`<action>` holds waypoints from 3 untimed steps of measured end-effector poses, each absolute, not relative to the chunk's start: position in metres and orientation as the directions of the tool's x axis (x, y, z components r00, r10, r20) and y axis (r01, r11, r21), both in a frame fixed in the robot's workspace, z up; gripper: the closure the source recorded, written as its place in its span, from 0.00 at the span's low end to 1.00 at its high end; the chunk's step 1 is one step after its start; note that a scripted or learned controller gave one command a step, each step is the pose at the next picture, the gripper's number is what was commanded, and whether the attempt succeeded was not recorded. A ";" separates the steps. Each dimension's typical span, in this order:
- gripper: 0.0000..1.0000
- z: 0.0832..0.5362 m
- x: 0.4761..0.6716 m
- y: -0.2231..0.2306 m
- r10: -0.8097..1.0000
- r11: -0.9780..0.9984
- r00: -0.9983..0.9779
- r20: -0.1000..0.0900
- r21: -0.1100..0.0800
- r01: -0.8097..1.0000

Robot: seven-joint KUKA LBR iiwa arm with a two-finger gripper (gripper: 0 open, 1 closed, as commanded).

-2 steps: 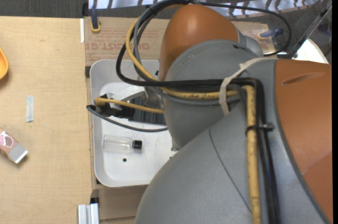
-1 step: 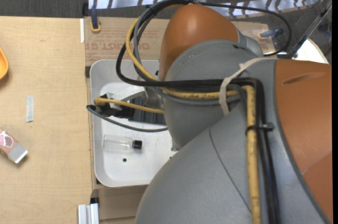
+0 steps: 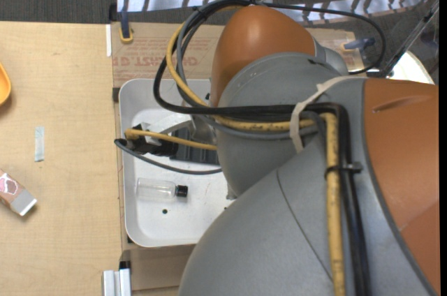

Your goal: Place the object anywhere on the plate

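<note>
The big grey arm (image 3: 293, 176) is hunched over the white bin (image 3: 133, 218), so this looks like the reach-in stage, can't tell what the hand is doing under there, and the little clear vial (image 3: 162, 189) lies loose on the bin floor, needing a grab next.

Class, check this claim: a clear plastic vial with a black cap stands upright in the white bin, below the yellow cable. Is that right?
One detail is wrong. The camera view shows the clear plastic vial with a black cap lying on its side, not upright. It is in the white bin, below the yellow cable.
</note>
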State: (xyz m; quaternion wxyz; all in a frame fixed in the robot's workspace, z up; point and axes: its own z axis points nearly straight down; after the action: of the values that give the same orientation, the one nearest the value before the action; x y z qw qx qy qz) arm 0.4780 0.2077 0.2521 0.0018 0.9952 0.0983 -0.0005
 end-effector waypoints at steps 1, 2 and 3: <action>0.00 0.252 0.478 0.208 0.196 -0.981 0.981 -0.001 0.004 0.196; 0.00 0.252 0.478 0.208 0.196 -0.981 0.981 -0.001 0.004 0.196; 0.00 0.252 0.478 0.208 0.196 -0.981 0.981 -0.001 0.004 0.196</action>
State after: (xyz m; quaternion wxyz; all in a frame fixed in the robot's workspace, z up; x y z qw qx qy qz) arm 0.4780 0.2077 0.2521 0.0018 0.9952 0.0983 -0.0005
